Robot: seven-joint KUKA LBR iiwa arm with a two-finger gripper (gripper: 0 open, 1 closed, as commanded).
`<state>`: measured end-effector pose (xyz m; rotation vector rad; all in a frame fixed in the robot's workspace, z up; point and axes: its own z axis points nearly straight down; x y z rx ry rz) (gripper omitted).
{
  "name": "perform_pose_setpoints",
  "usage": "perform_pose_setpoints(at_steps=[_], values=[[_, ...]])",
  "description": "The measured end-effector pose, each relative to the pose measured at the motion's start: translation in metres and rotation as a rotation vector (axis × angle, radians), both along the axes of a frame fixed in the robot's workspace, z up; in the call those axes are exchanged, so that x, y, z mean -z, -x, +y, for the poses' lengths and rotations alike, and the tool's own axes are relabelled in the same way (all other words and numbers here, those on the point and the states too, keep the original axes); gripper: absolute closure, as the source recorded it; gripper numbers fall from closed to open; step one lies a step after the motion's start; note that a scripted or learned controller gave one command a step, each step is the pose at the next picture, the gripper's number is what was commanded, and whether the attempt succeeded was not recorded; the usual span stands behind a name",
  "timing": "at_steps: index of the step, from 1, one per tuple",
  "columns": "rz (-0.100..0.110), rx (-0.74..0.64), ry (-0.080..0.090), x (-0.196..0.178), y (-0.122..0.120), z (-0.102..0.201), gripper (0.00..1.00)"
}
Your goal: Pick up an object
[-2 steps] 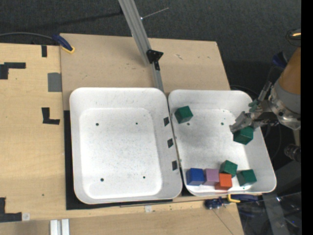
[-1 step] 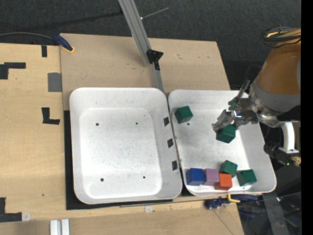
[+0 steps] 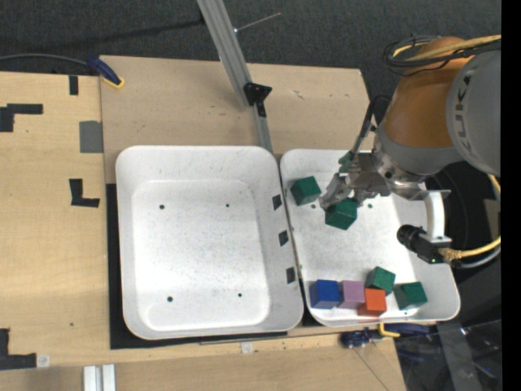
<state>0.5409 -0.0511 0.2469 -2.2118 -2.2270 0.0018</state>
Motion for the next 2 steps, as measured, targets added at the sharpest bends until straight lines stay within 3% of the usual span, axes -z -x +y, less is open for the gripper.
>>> perform_pose_setpoints(at_steps=[2], values=[[0.000, -0.001, 0.000, 0.018, -0.026, 0.099, 1.00]])
